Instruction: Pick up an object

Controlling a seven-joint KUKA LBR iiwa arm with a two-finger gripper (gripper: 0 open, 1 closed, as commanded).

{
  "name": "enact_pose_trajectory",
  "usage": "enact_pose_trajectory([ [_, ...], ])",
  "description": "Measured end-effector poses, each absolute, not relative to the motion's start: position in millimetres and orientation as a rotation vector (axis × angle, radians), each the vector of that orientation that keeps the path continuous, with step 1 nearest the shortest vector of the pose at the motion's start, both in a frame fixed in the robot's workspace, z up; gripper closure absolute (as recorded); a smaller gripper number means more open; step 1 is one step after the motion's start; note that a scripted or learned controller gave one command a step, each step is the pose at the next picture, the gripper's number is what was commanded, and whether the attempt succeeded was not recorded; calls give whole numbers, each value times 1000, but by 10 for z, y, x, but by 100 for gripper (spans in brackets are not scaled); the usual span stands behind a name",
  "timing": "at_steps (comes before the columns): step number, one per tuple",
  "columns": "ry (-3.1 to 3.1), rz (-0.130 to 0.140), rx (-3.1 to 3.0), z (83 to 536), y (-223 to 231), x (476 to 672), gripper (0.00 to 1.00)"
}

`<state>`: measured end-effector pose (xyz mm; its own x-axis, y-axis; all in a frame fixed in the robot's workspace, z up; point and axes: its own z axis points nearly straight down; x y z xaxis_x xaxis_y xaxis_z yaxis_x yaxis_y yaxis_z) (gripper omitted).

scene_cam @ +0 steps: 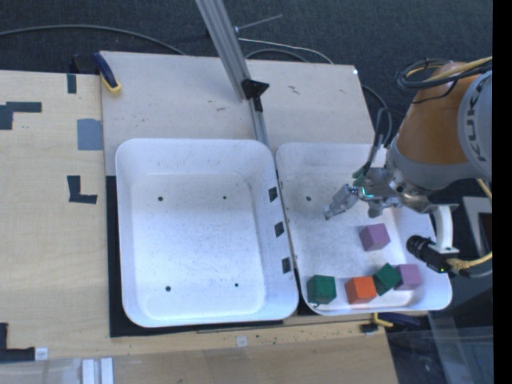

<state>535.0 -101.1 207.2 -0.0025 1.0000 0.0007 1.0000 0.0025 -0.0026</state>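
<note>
My gripper [342,202] hangs over the middle of the right bin [316,170], pointing left and downward, with nothing visible in it. A purple cube [374,236] lies just below and to the right of it, apart from it. Along the bin's front edge sit a green cube [322,288], an orange cube [361,289], a dark green cube [388,278] and a lilac cube [410,275]. The orange, dark green and lilac cubes are bunched close together.
The left bin [192,238] adjoins the right one, with black clips on the shared rim. A slanted metal pole [228,38] rises behind the bins. A yellow-tipped clamp [108,74] lies at the board's back left corner. Cables run at the back.
</note>
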Motion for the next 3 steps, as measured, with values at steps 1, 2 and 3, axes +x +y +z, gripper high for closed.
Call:
enact_pose_trajectory([
  [1,-2223,0,-2232,2715,-1756,5518,0],
  [2,-2213,9,-2219,1702,-2039,5201,0],
  [3,-2222,3,-2219,890,-2089,5379,0],
])
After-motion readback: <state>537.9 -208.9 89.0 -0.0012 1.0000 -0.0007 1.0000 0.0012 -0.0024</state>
